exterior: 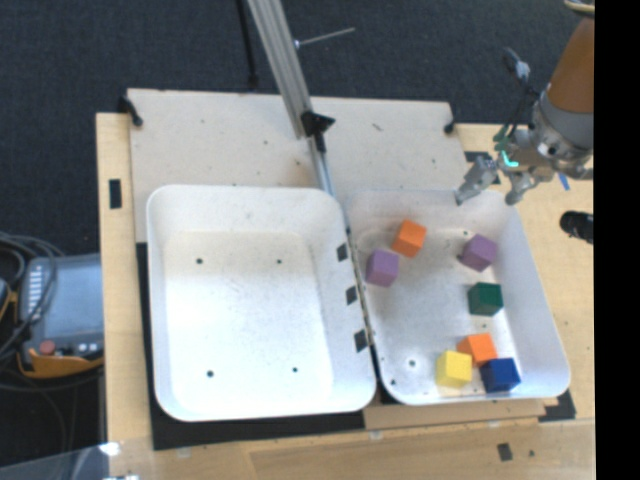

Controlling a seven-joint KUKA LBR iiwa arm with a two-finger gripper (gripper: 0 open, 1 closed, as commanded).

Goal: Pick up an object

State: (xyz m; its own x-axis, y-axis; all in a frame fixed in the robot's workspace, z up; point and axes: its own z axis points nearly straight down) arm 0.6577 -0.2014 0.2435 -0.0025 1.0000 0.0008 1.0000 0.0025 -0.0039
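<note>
Pincer (493,181) open, fingers apart, nothing clamped, hovering over far rim of right bin (530,268). Nearest target: purple cube (479,252), just below pincer toward near side. Orange cube (409,237) farther left. Short drop needed.

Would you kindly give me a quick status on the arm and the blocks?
Gripper above right bin's far edge, holding nothing. Seven blocks in that bin, nearest the purple block. Nothing in the way.
</note>
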